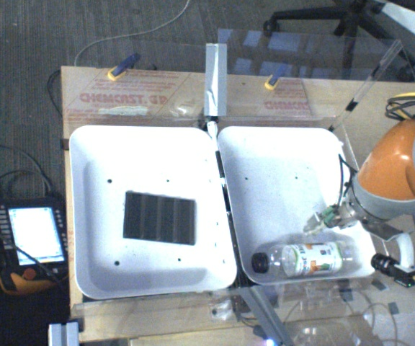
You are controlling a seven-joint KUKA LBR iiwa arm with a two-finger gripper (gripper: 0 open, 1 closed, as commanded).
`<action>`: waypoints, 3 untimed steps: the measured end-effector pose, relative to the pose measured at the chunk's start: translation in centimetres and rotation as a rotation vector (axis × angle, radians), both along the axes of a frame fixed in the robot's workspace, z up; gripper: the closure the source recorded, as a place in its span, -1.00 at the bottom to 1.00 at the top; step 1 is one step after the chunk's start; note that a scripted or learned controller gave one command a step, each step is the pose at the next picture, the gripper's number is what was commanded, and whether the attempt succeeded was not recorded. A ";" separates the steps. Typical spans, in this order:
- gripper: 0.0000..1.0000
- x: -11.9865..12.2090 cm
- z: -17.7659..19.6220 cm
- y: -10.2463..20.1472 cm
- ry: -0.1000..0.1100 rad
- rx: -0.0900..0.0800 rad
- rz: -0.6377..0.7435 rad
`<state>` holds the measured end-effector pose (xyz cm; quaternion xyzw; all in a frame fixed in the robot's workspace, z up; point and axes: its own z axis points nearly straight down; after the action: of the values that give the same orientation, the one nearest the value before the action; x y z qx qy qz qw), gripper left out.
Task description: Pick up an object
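Two shallow white bins are seen side by side on the counter. In the left bin a dark rectangular pad, ribbed with lengthwise bands, is laid flat slightly toward 6 o'clock of the bin's middle, clear of every wall. In the right bin a clear plastic bottle is found on its side against the wall at 6 o'clock, its black cap pointed to 9 o'clock and a white label with orange and green print wrapped around its body. The arm, grey with an orange band, is noted at the 3 o'clock edge of the right bin. The tool is seen low over the bin floor at about 4 o'clock of that bin, just beside the bottle toward 12 o'clock of its base end; contact cannot be told. Whether the tool is released or clenched cannot be told from this view; nothing is seen between its tips. A handheld control pendant with a lit screen is noted on the floor at 9 o'clock of the counter.
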<state>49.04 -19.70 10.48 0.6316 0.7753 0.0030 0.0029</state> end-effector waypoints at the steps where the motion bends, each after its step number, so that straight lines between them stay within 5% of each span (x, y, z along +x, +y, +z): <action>1: 1.00 6.0 7.6 6.8 0.007 -0.002 0.025; 2: -1.00 5.9 7.6 6.8 0.008 -0.001 0.025; 3: -1.00 2.0 10.0 0.3 0.008 -0.002 -0.085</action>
<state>51.02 -19.38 20.49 0.6640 0.7477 -0.0006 0.0005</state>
